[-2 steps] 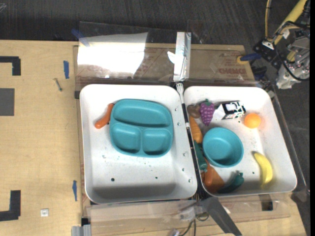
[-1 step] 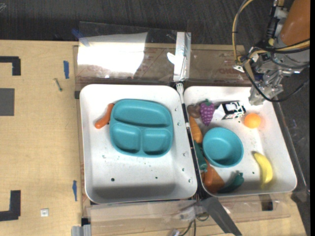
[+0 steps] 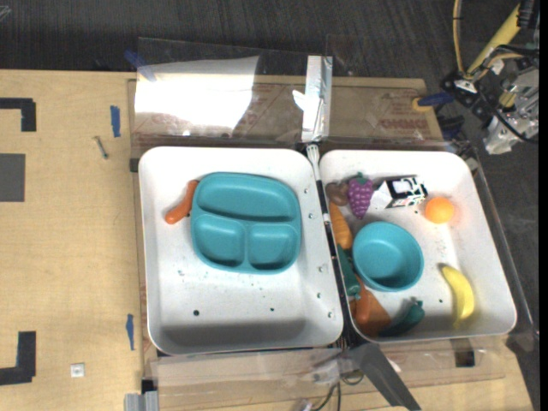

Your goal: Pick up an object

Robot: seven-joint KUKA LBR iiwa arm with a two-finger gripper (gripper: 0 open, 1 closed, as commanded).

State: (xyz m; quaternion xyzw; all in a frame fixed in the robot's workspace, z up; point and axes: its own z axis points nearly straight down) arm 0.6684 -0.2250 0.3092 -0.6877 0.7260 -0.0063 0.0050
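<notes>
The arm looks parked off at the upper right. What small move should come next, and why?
Probably swing the gripper from the upper right, outside the bins, to above the banana. It lies apart from the teal bowl near the right bin's edge, with room around it.

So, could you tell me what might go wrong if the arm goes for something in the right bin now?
1. The right bin is crowded: the purple grapes and an orange carrot-like piece lie close beside the teal bowl, so the fingers may catch a neighbour.
2. The banana lies close to the bin's right wall, leaving little room for a finger there.
3. The orange ball is round and could roll from a grasp.
</notes>
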